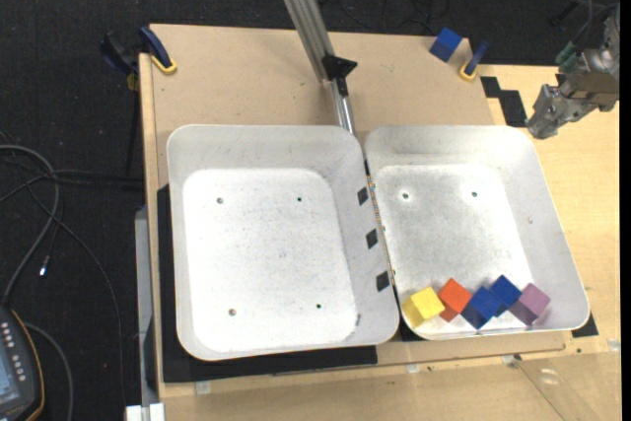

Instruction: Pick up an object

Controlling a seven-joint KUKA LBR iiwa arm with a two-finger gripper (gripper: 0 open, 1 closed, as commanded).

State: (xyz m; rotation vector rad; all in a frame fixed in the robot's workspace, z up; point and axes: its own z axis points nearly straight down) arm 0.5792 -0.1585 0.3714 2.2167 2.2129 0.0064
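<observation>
Along the near wall of the right-hand shallow white plastic bin (552, 212), four small cubes lie in a row: a yellow cube (425, 305) at the left end, an orange cube (455, 297) touching it, a dark blue block (491, 301) just beside that, and a pale purple cube (532, 303) at the right end, close to the bin's near right corner. All four sit on the bin floor, tight against one another or nearly so, and nothing grips them. The remaining floor of this bin shows only speckling and small holes. The left-hand shallow white plastic bin (187, 212) lies alongside, its right rim meeting the right bin's left rim, with a few small black tabs (373, 238) along the seam. Both bins rest on a tan wooden bench top (246, 74). Farther back, a grey metal pole (301, 0) slants down from the top of the view to a black fitting (338, 69) above the seam. A small blue cube (447, 42) rests on the bench near the far right corner, beside a yellow-tipped clamp (469, 64); a matching clamp (158, 54) holds the far left corner. The grey two-finger gripper (545, 118) hangs at the right edge, above the bench just beyond the right bin's far right corner, well apart from the cubes. It carries nothing, and the degree of opening cannot be judged.
</observation>
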